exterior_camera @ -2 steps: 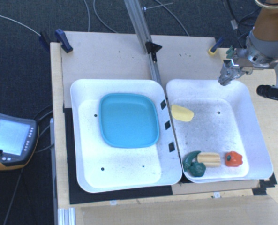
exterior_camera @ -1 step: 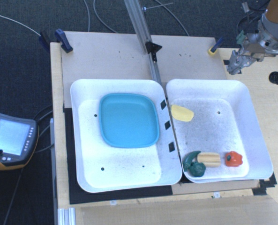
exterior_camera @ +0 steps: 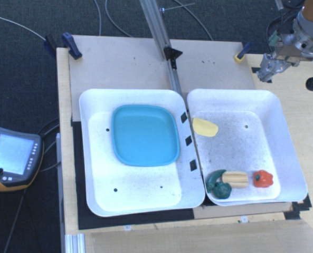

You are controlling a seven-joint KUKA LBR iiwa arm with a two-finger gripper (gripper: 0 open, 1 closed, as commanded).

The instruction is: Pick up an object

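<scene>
two shallow white bins sit side by side on the bench (exterior_camera: 119,62). the left bin (exterior_camera: 93,194) holds one thing, a turquoise square plate (exterior_camera: 145,135) lying flat near its middle. the right bin (exterior_camera: 283,141) holds four things: one pale yellow piece (exterior_camera: 205,127) close to the left wall in the upper part, and three in a row along the near edge, a dark green vegetable (exterior_camera: 218,184) at the left, a tan block (exterior_camera: 235,179) touching it in the middle, and a red pepper-like toy (exterior_camera: 262,178) just to the right of the block.

the tool (exterior_camera: 266,70) hangs at the upper right, above the bench beyond the right bin's far corner, well apart from all four objects; i cannot tell how its jaws stand.

the bench top is pale wood, with one blue clamp (exterior_camera: 72,45) at its far left corner and one aluminium rail (exterior_camera: 156,25) running down between the bins. the floor is dark carpet with loose cables, and one handheld control pendant (exterior_camera: 11,157) lies at the left.
</scene>
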